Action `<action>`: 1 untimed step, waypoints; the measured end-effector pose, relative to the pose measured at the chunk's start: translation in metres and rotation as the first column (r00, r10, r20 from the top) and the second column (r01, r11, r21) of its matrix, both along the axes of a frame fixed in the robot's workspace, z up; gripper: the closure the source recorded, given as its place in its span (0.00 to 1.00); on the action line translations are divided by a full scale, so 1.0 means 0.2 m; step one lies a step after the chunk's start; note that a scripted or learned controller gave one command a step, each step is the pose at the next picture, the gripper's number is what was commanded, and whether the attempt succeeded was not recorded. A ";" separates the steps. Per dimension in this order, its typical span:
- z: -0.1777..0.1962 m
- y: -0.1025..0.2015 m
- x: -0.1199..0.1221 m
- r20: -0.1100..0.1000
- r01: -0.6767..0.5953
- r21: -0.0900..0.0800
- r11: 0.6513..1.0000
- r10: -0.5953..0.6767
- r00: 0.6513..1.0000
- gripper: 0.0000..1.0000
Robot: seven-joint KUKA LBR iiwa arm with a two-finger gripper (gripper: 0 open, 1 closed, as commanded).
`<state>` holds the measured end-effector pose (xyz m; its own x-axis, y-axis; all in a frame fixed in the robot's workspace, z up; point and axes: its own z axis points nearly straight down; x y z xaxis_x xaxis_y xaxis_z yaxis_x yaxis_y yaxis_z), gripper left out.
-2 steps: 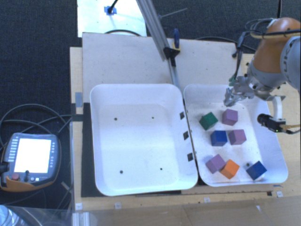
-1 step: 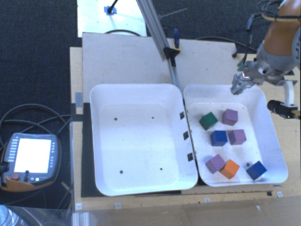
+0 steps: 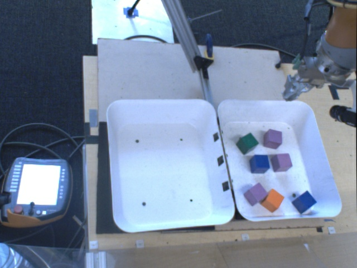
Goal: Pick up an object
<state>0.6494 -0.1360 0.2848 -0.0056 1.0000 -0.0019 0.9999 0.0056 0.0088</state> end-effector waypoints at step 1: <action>-0.08 0.27 -0.09 -0.008 -0.004 0.003 1.000 0.004 1.000 1.00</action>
